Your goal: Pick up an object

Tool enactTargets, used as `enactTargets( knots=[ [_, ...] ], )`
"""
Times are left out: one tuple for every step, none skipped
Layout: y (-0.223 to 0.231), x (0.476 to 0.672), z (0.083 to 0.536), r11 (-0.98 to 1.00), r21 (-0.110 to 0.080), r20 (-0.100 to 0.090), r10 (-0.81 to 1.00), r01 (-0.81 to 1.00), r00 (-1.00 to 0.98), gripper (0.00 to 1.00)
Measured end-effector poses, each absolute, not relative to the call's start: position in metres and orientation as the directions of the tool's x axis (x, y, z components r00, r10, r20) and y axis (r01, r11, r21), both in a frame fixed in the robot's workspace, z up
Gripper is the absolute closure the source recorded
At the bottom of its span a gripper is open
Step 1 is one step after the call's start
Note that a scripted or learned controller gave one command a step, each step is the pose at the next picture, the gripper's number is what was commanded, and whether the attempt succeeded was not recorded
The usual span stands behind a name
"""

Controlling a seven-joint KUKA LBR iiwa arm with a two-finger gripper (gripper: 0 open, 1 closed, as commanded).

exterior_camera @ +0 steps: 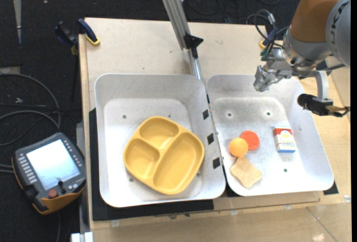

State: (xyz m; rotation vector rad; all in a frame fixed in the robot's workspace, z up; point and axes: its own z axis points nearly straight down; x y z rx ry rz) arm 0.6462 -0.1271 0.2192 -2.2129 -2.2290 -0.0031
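In the right bin (pixel 312 179) lie an orange ball (pixel 238 147), a red disc (pixel 250 139) touching it, a slice of toast (pixel 246 173) just below them, and a small white, red and blue box (pixel 285 139) to the right. My gripper (pixel 262 83) hangs over the bin's far edge, well above and behind these objects, with nothing in it. Its fingers point down and their gap is too small to read.
The left bin (pixel 109 101) holds a yellow divided plate (pixel 163 154). A slanted metal pole (pixel 174 4) rises from the bench behind the bins. A teach pendant (pixel 49 171) lies off the bench at the left. A clamp (pixel 83 32) grips the bench's far left corner.
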Motion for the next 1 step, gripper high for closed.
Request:
enactTargets(
  knots=[
    [-0.0739,0.6221,0.2264,0.008,-0.001,0.002,1.000,1.000,-0.008,1.00]
  ],
)
